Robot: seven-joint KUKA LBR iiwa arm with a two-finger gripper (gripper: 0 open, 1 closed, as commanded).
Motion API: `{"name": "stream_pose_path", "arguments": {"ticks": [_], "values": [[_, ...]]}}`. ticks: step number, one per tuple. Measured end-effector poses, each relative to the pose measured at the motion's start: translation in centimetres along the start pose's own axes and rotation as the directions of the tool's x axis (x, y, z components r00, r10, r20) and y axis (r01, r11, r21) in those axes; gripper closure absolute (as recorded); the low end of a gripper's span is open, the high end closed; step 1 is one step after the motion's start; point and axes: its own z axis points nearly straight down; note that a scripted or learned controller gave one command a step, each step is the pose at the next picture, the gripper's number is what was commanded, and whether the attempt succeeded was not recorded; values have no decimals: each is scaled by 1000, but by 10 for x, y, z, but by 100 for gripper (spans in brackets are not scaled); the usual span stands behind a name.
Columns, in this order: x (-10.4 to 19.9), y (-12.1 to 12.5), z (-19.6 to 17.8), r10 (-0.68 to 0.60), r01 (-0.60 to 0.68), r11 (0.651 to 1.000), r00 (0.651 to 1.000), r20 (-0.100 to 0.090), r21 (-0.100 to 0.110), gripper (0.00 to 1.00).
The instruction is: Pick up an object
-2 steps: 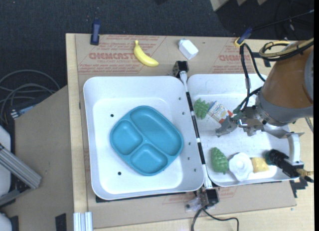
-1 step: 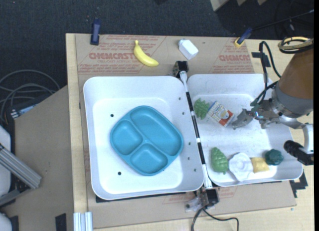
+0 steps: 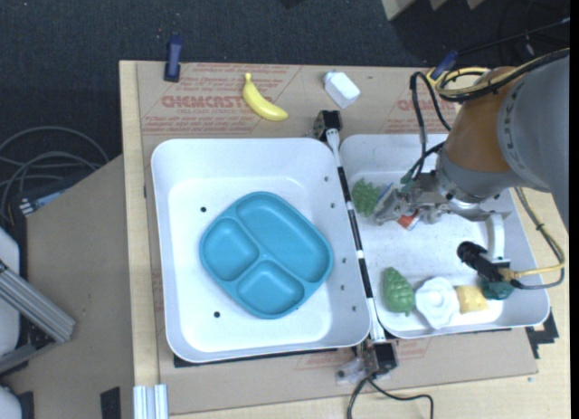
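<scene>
Pincer low in right bin, grip state impossible to tell, beside small red object and green toy near tabletop's centre; risks nudging either aside.

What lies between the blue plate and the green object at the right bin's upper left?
In the camera view, bare white floor of the left bin, then the two bins' adjoining rims, separate the blue plate from the green object.

The bench bears two white bins: the left bin and right bin. Along its far edge lie a banana, a white block and a blue piece.
</scene>
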Motion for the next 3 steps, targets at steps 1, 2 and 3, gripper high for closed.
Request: {"name": "stream_pose_path", "arguments": {"ticks": [1,2,3], "values": [[-50,54,-57,0,0,1000,1000,2,-2,0],[-2,32,-35,-1,1,1000,1000,-2,3,0],[-25,22,-5,0,0,1000,1000,-2,-5,0]]}}
